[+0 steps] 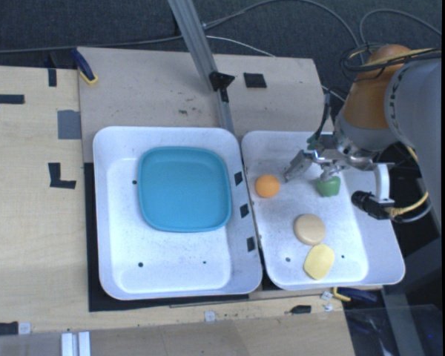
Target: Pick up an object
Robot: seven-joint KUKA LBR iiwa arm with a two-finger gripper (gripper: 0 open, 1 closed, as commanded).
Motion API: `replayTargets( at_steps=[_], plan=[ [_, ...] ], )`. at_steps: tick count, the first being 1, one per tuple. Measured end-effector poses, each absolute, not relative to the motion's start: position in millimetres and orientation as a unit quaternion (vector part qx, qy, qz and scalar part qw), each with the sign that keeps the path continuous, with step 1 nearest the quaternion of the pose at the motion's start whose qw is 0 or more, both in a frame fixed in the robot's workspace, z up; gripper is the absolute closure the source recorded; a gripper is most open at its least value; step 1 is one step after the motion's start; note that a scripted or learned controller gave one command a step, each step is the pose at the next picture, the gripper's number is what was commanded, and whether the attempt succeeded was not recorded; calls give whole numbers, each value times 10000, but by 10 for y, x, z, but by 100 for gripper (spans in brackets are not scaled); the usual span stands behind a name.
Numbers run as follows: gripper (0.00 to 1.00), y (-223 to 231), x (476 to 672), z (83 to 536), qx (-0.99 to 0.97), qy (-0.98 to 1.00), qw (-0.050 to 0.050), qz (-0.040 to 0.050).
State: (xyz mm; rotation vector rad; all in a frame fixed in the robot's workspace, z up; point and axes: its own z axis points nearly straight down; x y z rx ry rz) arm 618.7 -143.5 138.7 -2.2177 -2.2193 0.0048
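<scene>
In the right bin [371,269] lie an orange ball [267,186], a green object [328,188], a round beige piece [309,228] and a yellow piece [319,261]. My gripper [312,173] hangs over the bin's far part, between the orange ball and the green object. It is open, with one finger angled left toward the ball and the other just above the green object. Nothing sits between the fingers. The green object's top is partly hidden by the near finger.
A blue square plate [184,189] lies in the left bin [119,269]. A slanted metal pole [200,43] rises behind the bins. Cables and the arm's grey body [419,102] crowd the right side.
</scene>
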Motion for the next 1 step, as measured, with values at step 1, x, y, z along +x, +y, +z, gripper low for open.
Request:
replayTargets(
  at_steps=[1],
  plan=[
    [0, -1430, 6191, 893, -7068, -7075, -2, -2]
  ],
)
